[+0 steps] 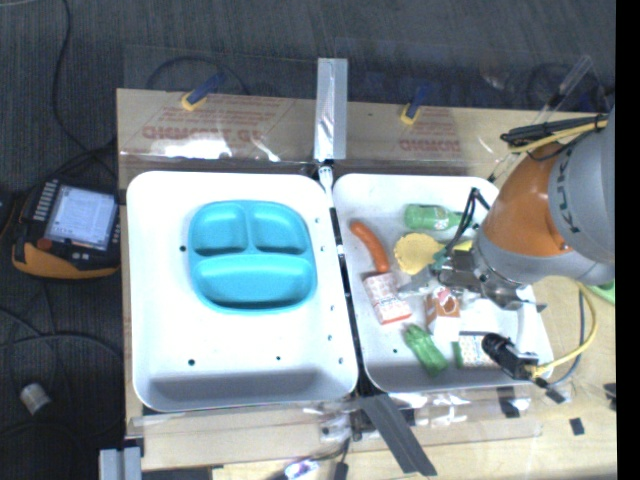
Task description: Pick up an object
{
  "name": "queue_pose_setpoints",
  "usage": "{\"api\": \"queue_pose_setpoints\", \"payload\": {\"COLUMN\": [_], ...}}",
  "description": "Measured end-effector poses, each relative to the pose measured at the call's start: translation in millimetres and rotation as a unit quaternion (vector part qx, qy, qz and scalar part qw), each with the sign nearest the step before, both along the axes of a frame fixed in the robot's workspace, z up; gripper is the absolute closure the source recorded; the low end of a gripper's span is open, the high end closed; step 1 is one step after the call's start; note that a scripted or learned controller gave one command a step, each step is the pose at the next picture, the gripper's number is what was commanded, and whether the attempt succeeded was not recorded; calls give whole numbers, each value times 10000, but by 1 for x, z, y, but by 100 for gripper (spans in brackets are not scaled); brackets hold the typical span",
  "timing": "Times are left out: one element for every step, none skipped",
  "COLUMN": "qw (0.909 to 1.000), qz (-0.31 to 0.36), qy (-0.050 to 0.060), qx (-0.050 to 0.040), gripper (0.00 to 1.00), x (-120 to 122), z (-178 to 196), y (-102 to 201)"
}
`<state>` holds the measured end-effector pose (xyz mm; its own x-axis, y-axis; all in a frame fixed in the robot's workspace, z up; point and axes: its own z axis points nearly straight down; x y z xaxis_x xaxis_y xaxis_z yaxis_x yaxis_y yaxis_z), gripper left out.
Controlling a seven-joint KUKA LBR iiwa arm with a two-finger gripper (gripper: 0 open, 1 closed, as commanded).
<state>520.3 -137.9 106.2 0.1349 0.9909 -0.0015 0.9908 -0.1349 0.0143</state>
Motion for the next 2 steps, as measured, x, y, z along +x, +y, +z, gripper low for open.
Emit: {"api": "queue_pose_setpoints", "payload": {"qw": [10000, 9999], "qz": [15, 61], "qy": [21, 86], "qx": [39, 1], "gripper": [100, 100], "x": [0, 5], "z": [8, 132], "y": [3, 28]}}
